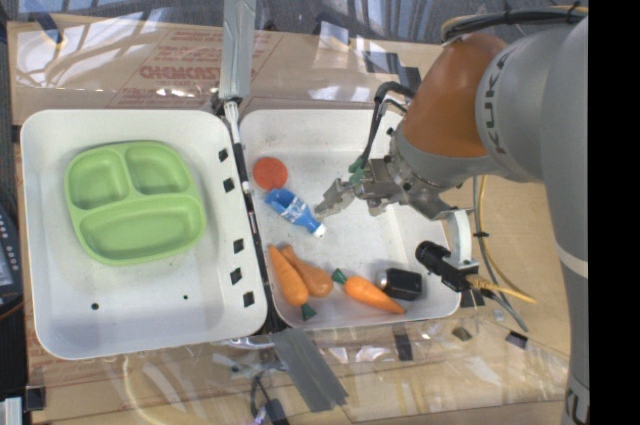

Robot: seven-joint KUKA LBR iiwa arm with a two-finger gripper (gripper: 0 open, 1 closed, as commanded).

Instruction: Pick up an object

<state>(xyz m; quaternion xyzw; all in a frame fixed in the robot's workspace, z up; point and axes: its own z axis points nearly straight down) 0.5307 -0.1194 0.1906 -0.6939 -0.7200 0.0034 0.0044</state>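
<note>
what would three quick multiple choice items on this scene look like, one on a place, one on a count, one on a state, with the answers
1. Where does the green divided plate lie?
A. in the left bin
B. in the right bin
C. on the cardboard behind the bins

2. How many toy carrots lie in the right bin?
A. one
B. three
C. five

3. How does the blue and white bottle rest?
A. upright on its base
B. on its side on the bin floor
C. lifted off the floor by the gripper

Answers:
1 A, the plate sits on the floor of the left bin.
2 B, two carrots lie together by the divider and one lies apart near the front wall.
3 B, the bottle lies flat, with the gripper just to its right.
</note>
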